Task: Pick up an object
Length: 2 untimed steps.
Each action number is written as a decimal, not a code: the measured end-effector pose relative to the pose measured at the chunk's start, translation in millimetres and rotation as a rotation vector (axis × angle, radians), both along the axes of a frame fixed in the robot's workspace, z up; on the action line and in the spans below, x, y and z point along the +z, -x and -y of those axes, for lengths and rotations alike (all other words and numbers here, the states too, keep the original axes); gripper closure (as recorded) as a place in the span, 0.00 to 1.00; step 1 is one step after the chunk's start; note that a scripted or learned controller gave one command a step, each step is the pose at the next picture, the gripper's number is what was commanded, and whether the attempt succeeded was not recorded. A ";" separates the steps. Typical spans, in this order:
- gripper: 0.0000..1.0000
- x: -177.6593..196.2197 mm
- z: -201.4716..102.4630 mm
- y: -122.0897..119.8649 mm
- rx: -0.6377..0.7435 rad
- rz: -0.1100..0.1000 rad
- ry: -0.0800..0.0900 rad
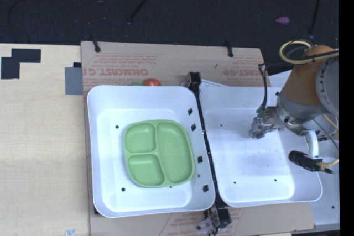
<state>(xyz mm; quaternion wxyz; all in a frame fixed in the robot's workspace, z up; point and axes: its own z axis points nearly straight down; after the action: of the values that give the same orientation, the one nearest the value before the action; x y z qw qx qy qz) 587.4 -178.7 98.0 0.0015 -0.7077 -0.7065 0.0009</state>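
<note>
White plastic bins fill a cardboard sheet on the bench, the left bin and the right bin touching along their shared edge. The grey arm reaches in across the right bin's right edge.

The green plate, the likeliest pick, lies flat in the middle of the left bin, clear of all four walls. It is a rounded, three-part dish, barely longer than it is wide. Its long axis seems to run from the bin's far edge to its near edge, tipped a little toward the near-right corner. The one large compartment faces the shared edge and the two small ones face the bin's left edge.

The gripper hangs over the right bin, about midway across and nearer its far edge, well apart from the plate. Whether it is spread or pressed together cannot be told from here, and nothing shows in its grasp.

Done well, the reach probably carries the gripper over the shared edge, then brings it down on the plate's raised rim or a dividing rib, since a flat dish offers little else to pinch.

A small red thing sits on the cardboard, just beyond the left bin's far edge.
</note>
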 end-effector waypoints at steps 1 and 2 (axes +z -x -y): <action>1.00 54.3 9.7 -2.7 -0.002 0.004 0.002; 1.00 96.7 9.4 -1.1 0.003 0.005 0.001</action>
<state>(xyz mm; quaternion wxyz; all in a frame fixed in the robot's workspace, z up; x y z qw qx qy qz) 588.4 -188.1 194.6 -0.0005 -0.7065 -0.7077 -0.0003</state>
